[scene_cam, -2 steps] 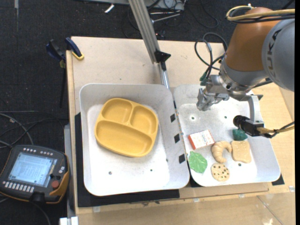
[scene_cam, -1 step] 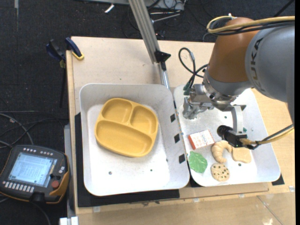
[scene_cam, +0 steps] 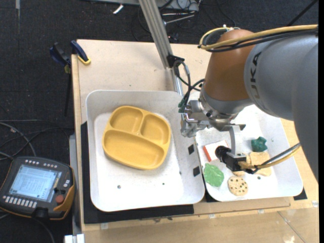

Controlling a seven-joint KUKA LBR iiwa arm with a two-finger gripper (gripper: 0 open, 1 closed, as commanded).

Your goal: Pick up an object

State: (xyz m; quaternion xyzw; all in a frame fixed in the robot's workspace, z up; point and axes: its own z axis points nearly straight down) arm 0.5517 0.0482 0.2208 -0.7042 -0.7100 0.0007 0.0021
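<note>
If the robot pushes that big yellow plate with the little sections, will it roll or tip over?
Probably not. The yellow divided plastic plate lies wide and low in the left white bin, so it would likely just slide. It looks stiff and fairly light.

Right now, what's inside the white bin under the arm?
A light green leaf-shaped piece, a speckled cookie, a dark green lump and a red strip; the grey arm covers the bin's far part.

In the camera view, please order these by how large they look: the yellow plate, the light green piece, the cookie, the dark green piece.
1. yellow plate, by far largest
2. light green piece
3. cookie
4. dark green piece, close to the cookie, so unsure
</note>
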